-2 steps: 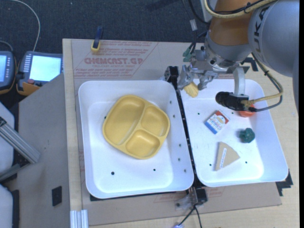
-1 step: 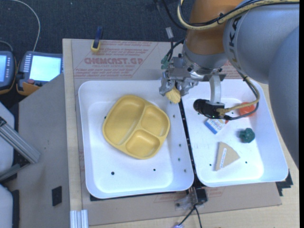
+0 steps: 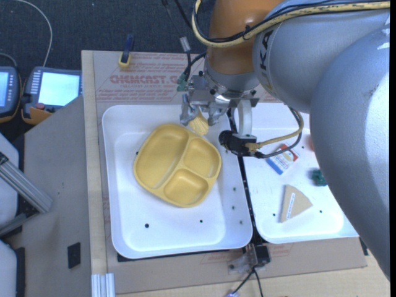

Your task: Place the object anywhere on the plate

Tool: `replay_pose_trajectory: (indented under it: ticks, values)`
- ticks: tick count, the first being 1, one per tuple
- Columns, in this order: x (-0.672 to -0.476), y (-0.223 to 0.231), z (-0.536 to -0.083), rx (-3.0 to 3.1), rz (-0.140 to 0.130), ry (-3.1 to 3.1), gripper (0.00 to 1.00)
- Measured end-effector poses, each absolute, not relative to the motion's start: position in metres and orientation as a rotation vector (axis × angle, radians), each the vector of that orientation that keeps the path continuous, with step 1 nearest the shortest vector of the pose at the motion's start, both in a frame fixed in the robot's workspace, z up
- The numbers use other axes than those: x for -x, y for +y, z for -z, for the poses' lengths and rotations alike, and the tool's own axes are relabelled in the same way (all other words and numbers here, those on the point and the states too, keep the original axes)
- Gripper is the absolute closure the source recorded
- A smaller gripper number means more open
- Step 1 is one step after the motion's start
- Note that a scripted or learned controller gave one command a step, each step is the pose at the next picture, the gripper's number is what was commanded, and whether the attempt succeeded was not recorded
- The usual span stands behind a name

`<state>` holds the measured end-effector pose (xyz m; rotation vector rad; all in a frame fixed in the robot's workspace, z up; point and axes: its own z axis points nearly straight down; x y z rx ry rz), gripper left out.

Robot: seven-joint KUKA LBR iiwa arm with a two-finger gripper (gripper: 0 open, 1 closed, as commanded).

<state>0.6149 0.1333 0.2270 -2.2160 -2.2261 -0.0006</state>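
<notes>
Yellow plastic made up the plate (image 3: 178, 164), a sectioned dish with three compartments that lay tilted slightly in the left white bin (image 3: 124, 228), nearer that bin's far edge than its near edge. The bin itself was shallow, with small dark dots scattered across its bare floor.

Above the plate's far rim hung the gripper (image 3: 199, 117), at the end of a large grey arm (image 3: 334, 73) with an orange band (image 3: 241, 23) above the wrist. The arm came in from the right side and covered much of the upper right of the scene. Between the gripper's fingers sat a small pale yellow object (image 3: 199, 125), so the gripper was closed around it. The object was held just over the far edge of the plate, close to the rim of the compartment at the plate's far right; whether it touched the plate could not be told.

A yellow and black cable (image 3: 213, 39) looped around the orange band, and a black connector with a cable (image 3: 238, 143) hung just right of the gripper, along the seam between the two bins.

The right white bin (image 3: 272, 231) held a tan wedge-shaped piece (image 3: 292, 203) near its near edge, a small white item with red and blue markings (image 3: 283, 159) toward its left side, and a small dark green thing (image 3: 318, 177) close to the arm.

Beneath both bins lay a brown board with red lettering (image 3: 145, 78), and a small blue and yellow clamp (image 3: 126, 50) sat at its far left corner. Two lit screens (image 3: 55, 86) stood beyond the board's left edge.
</notes>
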Motion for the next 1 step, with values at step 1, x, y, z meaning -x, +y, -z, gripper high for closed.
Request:
replay_pose_trajectory:
  ticks: [1]
  values:
    - [-0.6150,0.1308,-0.2279,2.221,0.000,-2.222,0.00]
